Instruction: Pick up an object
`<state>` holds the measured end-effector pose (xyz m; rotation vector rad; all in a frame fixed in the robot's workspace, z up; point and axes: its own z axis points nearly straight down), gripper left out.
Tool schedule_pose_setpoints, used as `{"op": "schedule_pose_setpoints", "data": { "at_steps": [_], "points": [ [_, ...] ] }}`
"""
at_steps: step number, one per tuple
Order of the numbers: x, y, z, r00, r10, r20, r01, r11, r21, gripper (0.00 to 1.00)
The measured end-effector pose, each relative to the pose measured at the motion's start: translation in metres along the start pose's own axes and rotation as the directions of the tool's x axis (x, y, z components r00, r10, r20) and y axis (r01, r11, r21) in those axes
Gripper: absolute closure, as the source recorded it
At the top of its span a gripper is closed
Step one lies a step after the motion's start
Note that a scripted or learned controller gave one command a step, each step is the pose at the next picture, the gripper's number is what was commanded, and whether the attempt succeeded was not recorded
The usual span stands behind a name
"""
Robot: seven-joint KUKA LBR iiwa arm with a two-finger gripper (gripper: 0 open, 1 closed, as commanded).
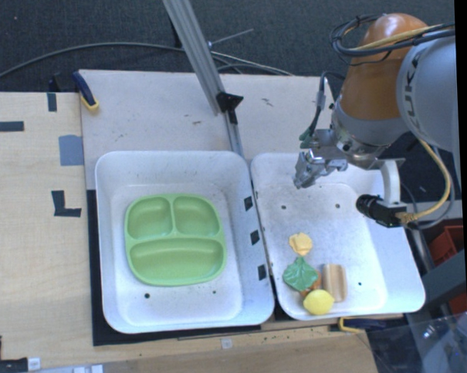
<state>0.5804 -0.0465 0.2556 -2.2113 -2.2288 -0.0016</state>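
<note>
The claw (pixel 306 173) hangs over the far end of the right bin (pixel 392 287), with nothing between its fingers; from this slanted view I cannot tell whether they are spread or closed. The things to choose from sit bunched at the near end of that bin, well apart from the claw: a small yellow piece (pixel 300 243), a green leafy piece (pixel 300 275) just below it, a tan bread-like piece (pixel 333 281) beside the green one, and a yellow lemon (pixel 319 302) at the near rim, touching or almost touching its neighbours. The left bin (pixel 111 226) holds a green divided plate (pixel 175 238), which looks too broad and flat for a two-finger grip. A good approach, I judge, is to travel toward the near end and pick the small yellow piece, since it stands a little clear of the cluster and leaves room for a finger on each side. The lemon is round and crowded against the rim, so it may roll or slip away. Descending straight down, centred, with the fingers set across the narrow width, should lessen the chance of nudging the green piece.
</note>
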Motion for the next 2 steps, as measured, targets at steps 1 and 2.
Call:
{"op": "schedule_pose_setpoints", "data": {
  "at_steps": [1, 2],
  "points": [
    [0.048, 0.012, 0.002, 1.0, 0.001, 0.001, -0.001, 1.0, 0.001, 1.0],
    [0.105, 0.018, 0.001, 1.0, 0.0, 0.0, 0.0, 1.0, 0.001, 1.0]
  ]
}}
